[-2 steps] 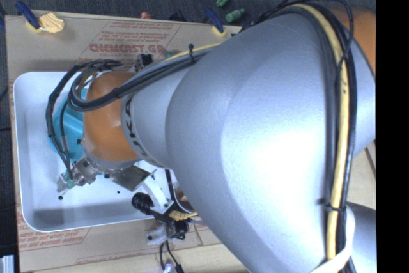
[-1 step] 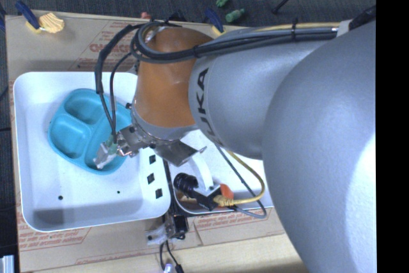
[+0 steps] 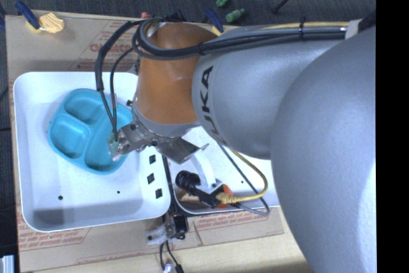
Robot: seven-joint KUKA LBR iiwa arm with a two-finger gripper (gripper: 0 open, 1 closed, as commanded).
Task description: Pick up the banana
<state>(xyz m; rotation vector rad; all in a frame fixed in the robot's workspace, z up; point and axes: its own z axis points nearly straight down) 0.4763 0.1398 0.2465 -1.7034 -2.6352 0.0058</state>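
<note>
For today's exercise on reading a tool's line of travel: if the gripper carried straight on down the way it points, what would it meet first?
Most likely the blue divided dish in the left white bin. The gripper sits at the dish's right edge, pointing down and slightly left. Depth is unclear, so it may already be touching.

blue divided dish [image 3: 80,130] in white bin [image 3: 38,156]; grey arm [image 3: 287,93] with orange band [image 3: 167,83].

Arm [image 3: 281,93] covers most of right bin [image 3: 211,204]; also hides blue dish's [image 3: 80,128] 3 o'clock edge.
</note>
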